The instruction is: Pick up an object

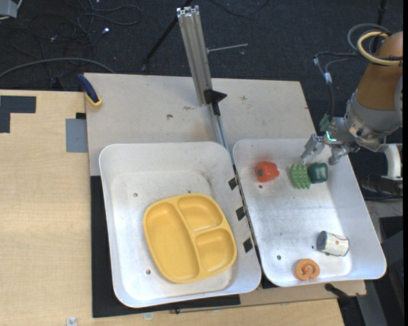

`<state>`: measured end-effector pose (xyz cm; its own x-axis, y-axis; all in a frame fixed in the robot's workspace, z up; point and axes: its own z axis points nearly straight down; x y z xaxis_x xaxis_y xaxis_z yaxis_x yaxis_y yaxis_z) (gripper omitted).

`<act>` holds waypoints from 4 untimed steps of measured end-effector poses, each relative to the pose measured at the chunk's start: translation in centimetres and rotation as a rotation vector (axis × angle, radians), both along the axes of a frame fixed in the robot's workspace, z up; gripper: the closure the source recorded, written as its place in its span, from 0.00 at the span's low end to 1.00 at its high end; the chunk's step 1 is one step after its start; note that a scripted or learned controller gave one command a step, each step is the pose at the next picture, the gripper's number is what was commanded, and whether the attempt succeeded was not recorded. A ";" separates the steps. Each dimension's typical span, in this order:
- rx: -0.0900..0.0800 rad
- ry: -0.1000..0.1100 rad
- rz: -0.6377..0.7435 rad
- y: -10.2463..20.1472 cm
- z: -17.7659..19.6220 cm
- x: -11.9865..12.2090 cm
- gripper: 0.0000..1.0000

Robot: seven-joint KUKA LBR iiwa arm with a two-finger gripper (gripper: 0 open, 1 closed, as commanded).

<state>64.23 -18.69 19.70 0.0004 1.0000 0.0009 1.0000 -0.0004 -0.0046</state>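
Observation:
My gripper (321, 151) hovers over the far right part of the right bin (292, 209), its two fingers spread open with nothing between them. Just below it lies a green ridged object with a darker green end (307, 175). A red-orange pepper-like toy (266, 172) sits to its left. Near the bin's front are a small white and grey cylinder (332, 243) and an orange ring (307, 269).
The left bin (122, 182) holds a yellow divided plate (189, 236). A metal post (196, 53) rises behind the bins. The grey arm with its orange band (381, 80) comes in from the right. A wooden table surface (34, 202) lies to the left.

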 end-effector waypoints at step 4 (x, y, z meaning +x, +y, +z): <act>-0.003 -0.008 0.003 -0.4 -9.6 0.1 1.00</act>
<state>64.34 -19.12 10.06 -0.0026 1.0000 -0.0019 1.0000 0.0026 0.0031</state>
